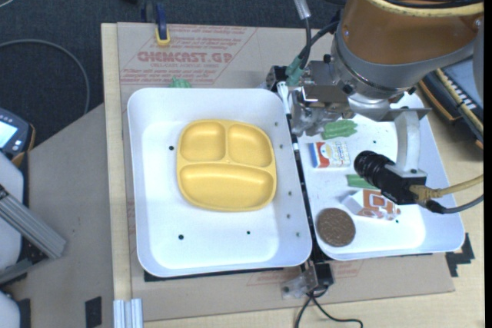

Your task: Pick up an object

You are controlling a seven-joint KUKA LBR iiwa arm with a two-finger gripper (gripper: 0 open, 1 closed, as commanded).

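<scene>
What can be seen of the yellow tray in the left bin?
The yellow tray is a rounded-corner divided plate that looks like smooth plastic, with two small compartments at the far side and one long one nearer the camera. It lies flat, right side up, near the middle of the left bin, resting on the bin floor. Nothing else touches it.

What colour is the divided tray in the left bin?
Yellow; the divided plastic tray shows plainly in the camera view.

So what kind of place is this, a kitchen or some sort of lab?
Most likely a robotics lab or test bench, not a kitchen. A robot arm reaches over two white bins set on a board, loose cables trail across dark carpet, and the yellow divided plate looks like a toy prop.
</scene>
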